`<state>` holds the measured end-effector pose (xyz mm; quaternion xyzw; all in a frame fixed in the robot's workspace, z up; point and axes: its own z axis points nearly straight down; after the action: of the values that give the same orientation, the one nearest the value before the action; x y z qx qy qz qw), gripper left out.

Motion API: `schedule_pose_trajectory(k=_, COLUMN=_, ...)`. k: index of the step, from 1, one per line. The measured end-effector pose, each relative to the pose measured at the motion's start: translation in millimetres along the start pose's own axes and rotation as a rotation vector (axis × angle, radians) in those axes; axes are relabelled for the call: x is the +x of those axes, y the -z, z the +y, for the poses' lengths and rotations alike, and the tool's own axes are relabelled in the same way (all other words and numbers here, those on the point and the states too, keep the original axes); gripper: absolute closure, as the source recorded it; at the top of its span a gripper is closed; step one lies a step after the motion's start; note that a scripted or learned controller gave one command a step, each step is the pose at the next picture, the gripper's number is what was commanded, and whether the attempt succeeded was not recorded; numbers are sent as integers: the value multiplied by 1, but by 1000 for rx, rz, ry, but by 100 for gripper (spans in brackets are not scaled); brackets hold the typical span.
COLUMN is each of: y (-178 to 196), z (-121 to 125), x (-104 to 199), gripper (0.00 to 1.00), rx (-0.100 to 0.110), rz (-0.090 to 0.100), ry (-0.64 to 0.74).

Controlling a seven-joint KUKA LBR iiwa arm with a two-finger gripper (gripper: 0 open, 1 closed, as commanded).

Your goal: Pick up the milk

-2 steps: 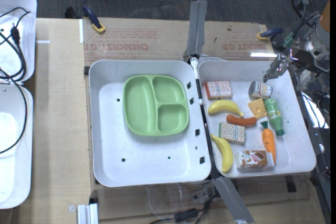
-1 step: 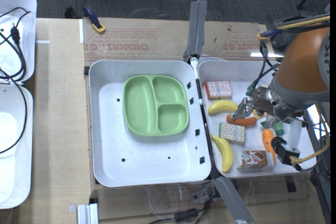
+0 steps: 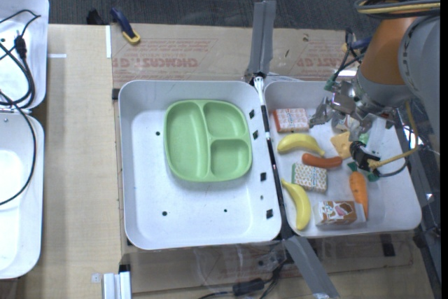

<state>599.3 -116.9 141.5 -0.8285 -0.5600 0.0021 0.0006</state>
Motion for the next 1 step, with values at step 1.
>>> schedule_pose_trajectory(k=1, y=-44, z=-81, x=-52, gripper=0, rx=-4, rz=2, ry=145)
